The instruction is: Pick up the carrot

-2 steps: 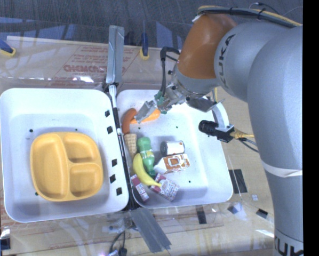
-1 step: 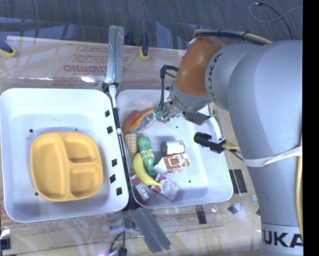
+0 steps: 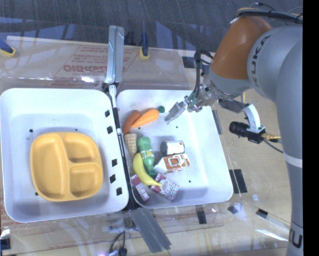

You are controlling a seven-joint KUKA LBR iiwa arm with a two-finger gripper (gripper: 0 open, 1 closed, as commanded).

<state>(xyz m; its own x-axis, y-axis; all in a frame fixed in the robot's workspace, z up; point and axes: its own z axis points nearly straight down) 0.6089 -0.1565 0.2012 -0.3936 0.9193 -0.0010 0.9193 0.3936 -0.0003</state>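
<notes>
I see a yellow tray (image 3: 66,166) in the left bin (image 3: 10,143). The carrot (image 3: 145,118) lies far-left in the right bin (image 3: 215,159), beside an orange piece (image 3: 129,121). My gripper (image 3: 174,112) hovers just right of it, holding nothing; I can't tell its spread. It might nudge the carrot away or catch the neighbour.

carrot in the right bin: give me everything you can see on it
The orange toy carrot looks like smooth plastic, tapered, with a small green stub at its thick end pointing right. It lies on its side, slanting up toward the right, in the upper left part of the right white bin. Its narrow end meets a darker orange-brown rounded piece beside the bin's left wall. The two-finger gripper sits just right of the green end, not holding it.
</notes>
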